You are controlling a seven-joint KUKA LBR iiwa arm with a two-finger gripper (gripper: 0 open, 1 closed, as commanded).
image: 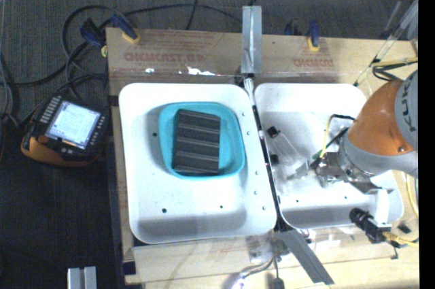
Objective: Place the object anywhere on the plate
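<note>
Jaws: whether open or closed could not be told, as the wrist hid them from above. They sat low in the right bin (299, 114), near its middle, under the grey arm (380, 145) that reached in from the right with its orange band (384, 114) uppermost. Nothing was seen between the jaws. The block (197, 141), dark grey with ridges running across its top, lay flat on the teal plate (165, 124). It rested near the plate's middle, with the teal rim showing on all four sides, and its long side ran roughly from the far edge toward the near edge. The plate lay in the left bin (143, 199), in its far half, well apart from the arm. The two bins touched along their inner walls, and a few small black items (272, 132) sat just right of that seam; what they were could not be told. A pale, blurred patch (293, 162) on the right bin's floor, just left of the jaws, was too faint to identify. A metal post (251, 36) stood at the far edge of the tabletop (177, 53), in line with the seam. Two clamps (125, 29) gripped that far edge. A pendant (68, 126) with a lit screen lay on the floor left of the tabletop, with cables (75, 22) trailing near it.
</note>
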